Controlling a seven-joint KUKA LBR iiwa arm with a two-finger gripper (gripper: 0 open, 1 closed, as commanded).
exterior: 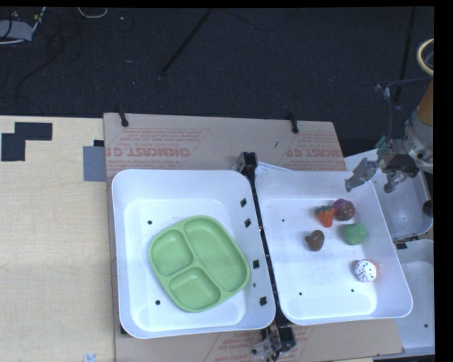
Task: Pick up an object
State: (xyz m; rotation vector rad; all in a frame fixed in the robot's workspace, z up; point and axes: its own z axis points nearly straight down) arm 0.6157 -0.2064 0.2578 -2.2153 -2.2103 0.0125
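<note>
Above the right bin's far corner, our spread gripper hung, the purple toy just left-below.

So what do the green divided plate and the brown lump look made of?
The green divided plate looks like molded plastic: uniform pale green, smooth, soft sheen on rounded compartment rims. The brown lump is too small to be sure of; it has a dull, dark surface, perhaps rubber or plastic.

A robotics lab: two bins on cardboard, cables at eleven o'clock (dark carpet beyond).
</note>
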